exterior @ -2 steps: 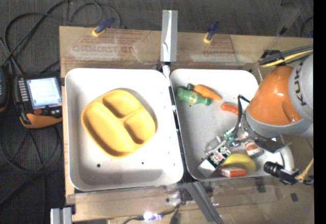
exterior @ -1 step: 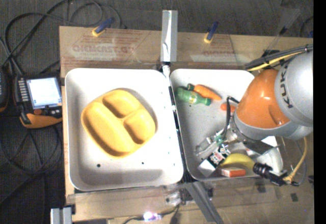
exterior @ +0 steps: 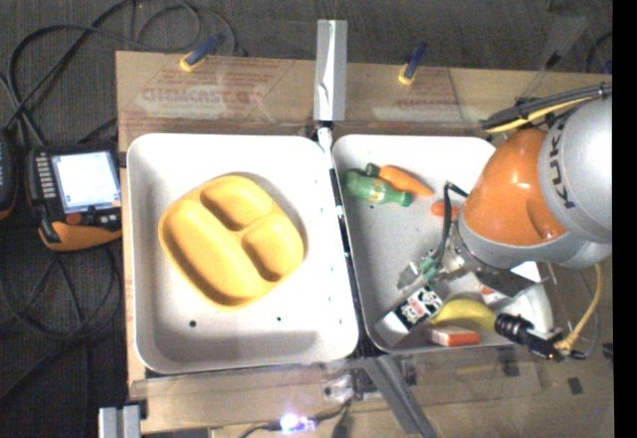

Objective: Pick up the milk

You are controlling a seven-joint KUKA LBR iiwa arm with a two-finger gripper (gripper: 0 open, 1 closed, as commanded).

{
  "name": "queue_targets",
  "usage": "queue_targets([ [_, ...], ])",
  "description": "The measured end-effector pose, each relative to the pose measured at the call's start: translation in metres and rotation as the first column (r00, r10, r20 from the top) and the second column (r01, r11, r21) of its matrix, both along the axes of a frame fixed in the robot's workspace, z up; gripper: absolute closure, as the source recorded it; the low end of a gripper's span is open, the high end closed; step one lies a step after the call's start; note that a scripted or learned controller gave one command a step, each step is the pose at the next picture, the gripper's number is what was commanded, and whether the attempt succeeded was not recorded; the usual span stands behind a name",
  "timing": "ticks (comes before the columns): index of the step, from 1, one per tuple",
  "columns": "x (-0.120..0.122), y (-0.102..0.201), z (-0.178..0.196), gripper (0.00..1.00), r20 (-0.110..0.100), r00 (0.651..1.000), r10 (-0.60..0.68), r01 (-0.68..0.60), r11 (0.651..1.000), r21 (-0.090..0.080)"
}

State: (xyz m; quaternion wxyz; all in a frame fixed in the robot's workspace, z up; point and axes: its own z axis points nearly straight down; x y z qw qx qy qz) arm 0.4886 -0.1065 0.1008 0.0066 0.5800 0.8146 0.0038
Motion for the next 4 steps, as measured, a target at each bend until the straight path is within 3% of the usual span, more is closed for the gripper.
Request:
queue_targets([
  [1, 0.000, 0.000, 0.000, 0.00, 0.000, 1.000, 0.000, 0.000, 1.000, 0.000],
  [2, -0.005, -0.037, 0.036, 0.00, -0.016, 0.993, 0.120, -0.120, 0.993, 0.004],
  [3, -0.001, -0.038, 0.028, 0.00, -0.005, 0.982, 0.188, -0.188, 0.982, 0.001],
  [4, 0.000, -0.003, 0.055, 0.00, -0.016, 0.985, 0.172, -0.172, 0.985, 0.003],
])
